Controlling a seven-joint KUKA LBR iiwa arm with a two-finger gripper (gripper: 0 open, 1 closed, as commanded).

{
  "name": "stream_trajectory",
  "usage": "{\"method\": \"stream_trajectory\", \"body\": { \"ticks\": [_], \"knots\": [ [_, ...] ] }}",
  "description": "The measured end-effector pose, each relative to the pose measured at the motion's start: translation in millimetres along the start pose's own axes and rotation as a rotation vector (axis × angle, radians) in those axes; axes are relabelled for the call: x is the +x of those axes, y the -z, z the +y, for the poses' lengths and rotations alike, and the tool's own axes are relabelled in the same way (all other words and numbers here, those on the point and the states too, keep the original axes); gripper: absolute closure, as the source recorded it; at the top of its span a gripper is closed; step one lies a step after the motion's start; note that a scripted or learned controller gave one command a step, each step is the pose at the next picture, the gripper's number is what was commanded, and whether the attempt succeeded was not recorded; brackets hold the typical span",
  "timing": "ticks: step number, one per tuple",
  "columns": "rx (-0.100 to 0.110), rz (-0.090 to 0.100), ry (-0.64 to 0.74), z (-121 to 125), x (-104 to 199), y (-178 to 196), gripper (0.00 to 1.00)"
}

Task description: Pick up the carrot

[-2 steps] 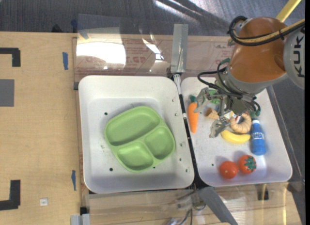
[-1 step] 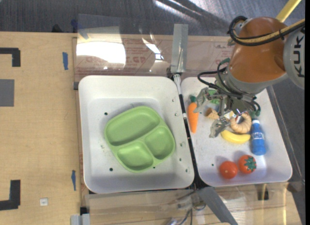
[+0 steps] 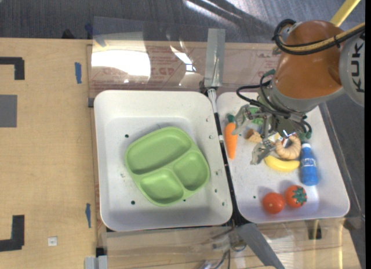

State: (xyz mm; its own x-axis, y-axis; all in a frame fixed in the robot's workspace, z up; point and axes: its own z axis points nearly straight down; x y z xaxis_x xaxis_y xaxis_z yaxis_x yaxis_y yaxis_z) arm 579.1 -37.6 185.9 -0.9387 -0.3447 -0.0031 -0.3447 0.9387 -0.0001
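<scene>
The carrot [image 3: 231, 139] is orange with a green top. It lies lengthwise along the left wall of the right bin [image 3: 336, 204], its green end pointing to the far side. My gripper [image 3: 268, 137] hangs below the orange wrist band, over the middle of the right bin. It is just right of the carrot and apart from it. The carrot rests on the bin floor with nothing gripping it. The wrist hides part of the gripper.
A yellow banana [image 3: 282, 164], a blue bottle [image 3: 309, 166] and a pale ring-shaped item [image 3: 289, 145] crowd under and right of the gripper. A red tomato [image 3: 273, 202] and a strawberry [image 3: 296, 196] lie near the front. The left bin [image 3: 110, 117] holds a green divided plate [image 3: 168, 165].
</scene>
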Motion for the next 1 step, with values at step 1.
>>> {"method": "stream_trajectory", "body": {
  "ticks": [1],
  "knots": [
    [0.000, 0.000, 0.000, 0.0, 0.0, 0.0, 0.00]
  ]
}}
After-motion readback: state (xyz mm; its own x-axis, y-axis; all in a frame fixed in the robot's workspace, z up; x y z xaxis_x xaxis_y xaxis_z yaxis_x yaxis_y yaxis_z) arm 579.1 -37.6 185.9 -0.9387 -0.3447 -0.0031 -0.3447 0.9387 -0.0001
